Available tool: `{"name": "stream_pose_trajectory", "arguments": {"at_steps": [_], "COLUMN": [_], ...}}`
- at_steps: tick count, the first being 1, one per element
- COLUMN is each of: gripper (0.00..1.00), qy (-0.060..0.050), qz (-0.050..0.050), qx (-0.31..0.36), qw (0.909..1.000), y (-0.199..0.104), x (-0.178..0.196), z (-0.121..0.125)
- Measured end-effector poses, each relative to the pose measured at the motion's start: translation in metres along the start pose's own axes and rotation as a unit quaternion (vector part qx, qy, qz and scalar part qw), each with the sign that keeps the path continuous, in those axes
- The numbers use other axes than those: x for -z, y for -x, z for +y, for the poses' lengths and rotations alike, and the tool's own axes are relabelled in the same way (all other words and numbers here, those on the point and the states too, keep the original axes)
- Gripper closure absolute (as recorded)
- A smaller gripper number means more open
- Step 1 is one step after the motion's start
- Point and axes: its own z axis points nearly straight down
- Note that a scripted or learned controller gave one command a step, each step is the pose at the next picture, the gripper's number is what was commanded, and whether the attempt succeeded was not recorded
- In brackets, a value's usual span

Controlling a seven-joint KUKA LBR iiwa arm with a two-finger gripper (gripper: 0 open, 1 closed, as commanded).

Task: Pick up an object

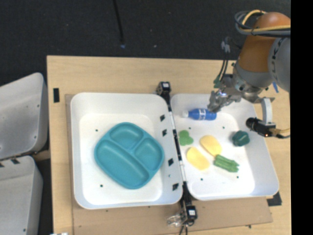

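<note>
My gripper (215,104) hangs low over the back of the right bin (254,180), its tip right at the blue bottle (202,114) that lies on its side there. Whether the bottle sits between the fingers is hidden. In front of it lie a small green piece (185,138), two yellow pieces (211,144) (197,157), a green pepper-like piece (226,163) and a dark green round object (240,138).
The left bin (80,180) holds a teal divided plate (128,154). A ridge with black clips (172,141) separates the two bins. The arm's grey and orange body (259,48) rises at the back right.
</note>
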Motion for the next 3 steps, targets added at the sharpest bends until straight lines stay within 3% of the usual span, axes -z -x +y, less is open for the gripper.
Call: {"name": "stream_pose_trajectory", "arguments": {"at_steps": [3], "gripper": [1.0], "qy": [-0.001], "qz": [0.001], "qx": [0.001], "qw": [1.0], "y": [-0.167], "x": [0.005], "z": [-0.023]}}
